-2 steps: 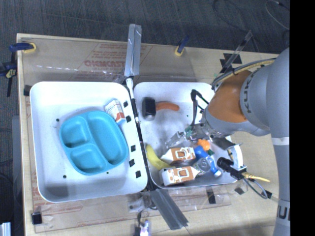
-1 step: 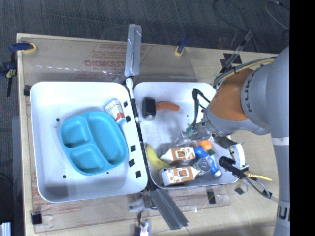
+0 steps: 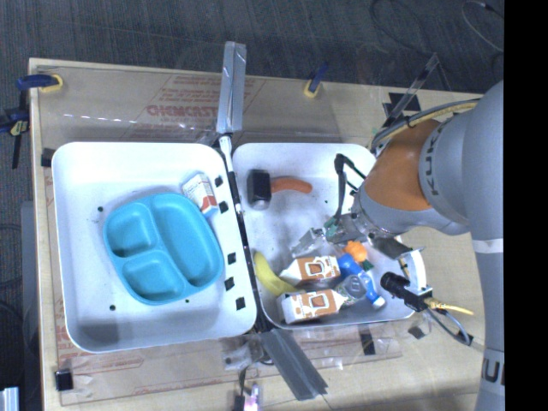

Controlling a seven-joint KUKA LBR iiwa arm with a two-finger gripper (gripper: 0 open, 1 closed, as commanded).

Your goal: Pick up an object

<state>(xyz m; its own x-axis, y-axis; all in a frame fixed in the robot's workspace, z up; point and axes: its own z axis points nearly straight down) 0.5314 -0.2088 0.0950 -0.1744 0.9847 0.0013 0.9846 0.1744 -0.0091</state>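
Overhead, a wooden desk [image 3: 128,101] carries two shallow white bins side by side; the grey arm [image 3: 479,178], with its orange band [image 3: 401,178], reaches in from the right and bends down over the right bin [image 3: 291,157]; the left bin [image 3: 77,255] holds a blue divided tray [image 3: 163,247] and, at its upper right edge, a small labelled packet [image 3: 199,191]; the right bin holds a crowded cluster along its lower half: two orange-and-white cartons [image 3: 312,302], a banana [image 3: 270,276] to their left, a blue-capped bottle [image 3: 360,285], and, set apart near the top, a black-headed tool with an orange handle [image 3: 274,187]; the gripper [image 3: 338,228] sits low among the cluster, just above the upper carton; whether its fingers are spread or closed cannot be told, and nothing is visibly held; the likely pick lies under the wrist in that pile; to do this well, I judge, the descent should centre on one item, since neighbours touch and could be dragged or jammed; the isolated tool would be an easier target.
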